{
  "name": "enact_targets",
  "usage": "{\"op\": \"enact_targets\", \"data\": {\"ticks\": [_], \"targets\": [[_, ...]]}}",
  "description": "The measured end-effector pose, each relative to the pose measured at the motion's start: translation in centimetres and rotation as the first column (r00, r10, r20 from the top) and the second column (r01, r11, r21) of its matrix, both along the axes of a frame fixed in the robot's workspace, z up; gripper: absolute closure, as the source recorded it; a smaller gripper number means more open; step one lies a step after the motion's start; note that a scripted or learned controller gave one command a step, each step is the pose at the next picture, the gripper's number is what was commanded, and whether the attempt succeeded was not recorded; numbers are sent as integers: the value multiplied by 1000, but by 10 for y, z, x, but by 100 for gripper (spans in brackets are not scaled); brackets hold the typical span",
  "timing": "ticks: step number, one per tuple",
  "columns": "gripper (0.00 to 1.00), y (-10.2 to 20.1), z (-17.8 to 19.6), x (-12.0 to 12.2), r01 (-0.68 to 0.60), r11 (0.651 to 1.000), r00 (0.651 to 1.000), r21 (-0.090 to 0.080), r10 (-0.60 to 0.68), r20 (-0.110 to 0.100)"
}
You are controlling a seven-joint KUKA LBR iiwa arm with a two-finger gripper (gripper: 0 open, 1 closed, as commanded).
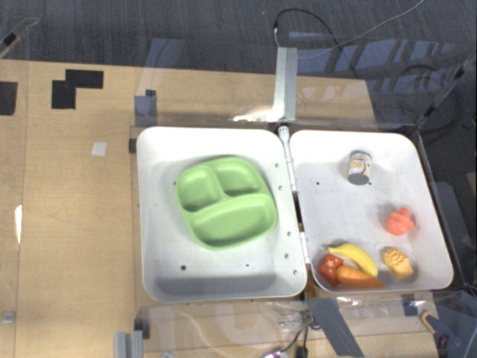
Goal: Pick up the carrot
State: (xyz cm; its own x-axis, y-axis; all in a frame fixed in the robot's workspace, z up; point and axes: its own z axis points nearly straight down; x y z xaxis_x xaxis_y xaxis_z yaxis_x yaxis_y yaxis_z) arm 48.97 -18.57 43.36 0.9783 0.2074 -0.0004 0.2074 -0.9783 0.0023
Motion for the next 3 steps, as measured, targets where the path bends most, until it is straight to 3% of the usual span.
{"op": "enact_targets", "data": {"ticks": [1, 2, 3], "targets": [[100, 1, 9, 4, -13, 1000, 1000, -3, 13, -3], [100, 15, -1, 57, -335, 942, 942, 1, 335, -2], [100, -16, -40, 115, -6, 1000, 1000, 2, 6, -3]]}}
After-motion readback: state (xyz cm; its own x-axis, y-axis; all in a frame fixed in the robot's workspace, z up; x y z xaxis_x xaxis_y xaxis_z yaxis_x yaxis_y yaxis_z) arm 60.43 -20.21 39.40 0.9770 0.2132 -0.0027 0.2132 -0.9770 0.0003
